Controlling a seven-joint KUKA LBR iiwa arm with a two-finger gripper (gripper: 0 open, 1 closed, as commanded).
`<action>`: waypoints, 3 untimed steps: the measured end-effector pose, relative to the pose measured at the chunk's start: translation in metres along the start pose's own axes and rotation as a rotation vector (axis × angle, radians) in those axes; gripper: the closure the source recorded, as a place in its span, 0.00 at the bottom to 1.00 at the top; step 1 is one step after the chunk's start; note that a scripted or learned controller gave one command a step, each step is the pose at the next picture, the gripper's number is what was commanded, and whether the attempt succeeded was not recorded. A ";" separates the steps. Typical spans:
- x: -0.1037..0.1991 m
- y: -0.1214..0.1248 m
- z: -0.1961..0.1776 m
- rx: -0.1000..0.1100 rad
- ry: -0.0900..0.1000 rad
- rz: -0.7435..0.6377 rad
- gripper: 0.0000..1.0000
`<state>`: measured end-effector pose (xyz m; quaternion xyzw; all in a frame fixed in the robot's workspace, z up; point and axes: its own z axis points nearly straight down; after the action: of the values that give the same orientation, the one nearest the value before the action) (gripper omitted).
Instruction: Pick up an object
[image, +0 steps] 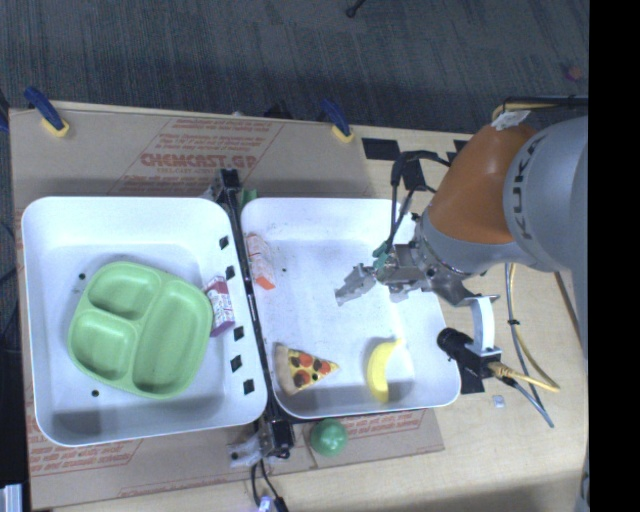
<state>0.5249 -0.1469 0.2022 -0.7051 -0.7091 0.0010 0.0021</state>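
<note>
Grey arm (500, 200) hides the right bin's (300, 215) edge; end effector (352, 285) grip unreadable.

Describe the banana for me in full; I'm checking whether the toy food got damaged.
The banana is a small yellow toy, smooth and plastic-looking, curved, with a stub at its upper end. It lies flat on the floor of the right bin, toward the near right corner, running roughly up and down in the camera view. Nothing rests on it; the pizza slice lies apart to its left, and the gripper is above and clear of it. No damage shows at this resolution.
</note>
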 end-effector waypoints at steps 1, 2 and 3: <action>-0.055 -0.028 0.111 -0.001 -0.002 0.000 0.00; -0.064 0.089 0.109 -0.005 -0.001 0.000 0.00; 0.122 0.096 0.009 -0.004 0.000 -0.003 0.00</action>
<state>0.6203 -0.0242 0.1926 -0.7042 -0.7100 -0.0007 0.0007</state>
